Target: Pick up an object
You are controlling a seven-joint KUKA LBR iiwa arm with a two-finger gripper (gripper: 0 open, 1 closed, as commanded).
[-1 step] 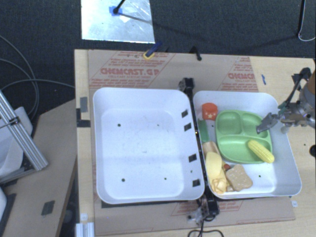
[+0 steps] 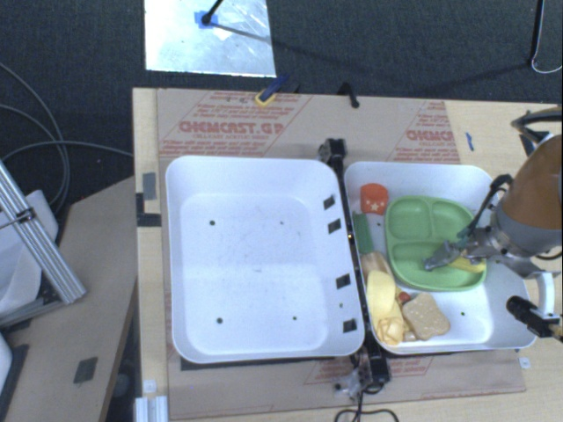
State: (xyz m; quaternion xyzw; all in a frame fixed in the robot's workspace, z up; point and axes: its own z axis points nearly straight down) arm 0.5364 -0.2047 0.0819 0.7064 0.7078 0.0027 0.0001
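Starting at the lower edge of the frame, the right shallow white plastic bin (image 2: pixel 479 334) holds a tan slice of toy bread (image 2: pixel 427 316) in its lower part, just beside a pale yellow banana-shaped toy (image 2: pixel 382 295) lying along the bin's left wall. Above these sits a green compartmented plastic plate (image 2: pixel 428 229), occupying the bin's centre. A yellow piece (image 2: pixel 473 266) rests at the plate's lower right rim. The grey two-finger gripper (image 2: pixel 437 260) reaches in from the right edge of the frame and hangs low over the plate's lower section, probably lined up for a grasp there. Finger state cannot be determined; nothing is visibly held. An orange-red block (image 2: pixel 374 199) lies at the bin's upper left corner. Left of centre, the second white bin (image 2: pixel 189 178) adjoins it, apparently as the drop-off side.
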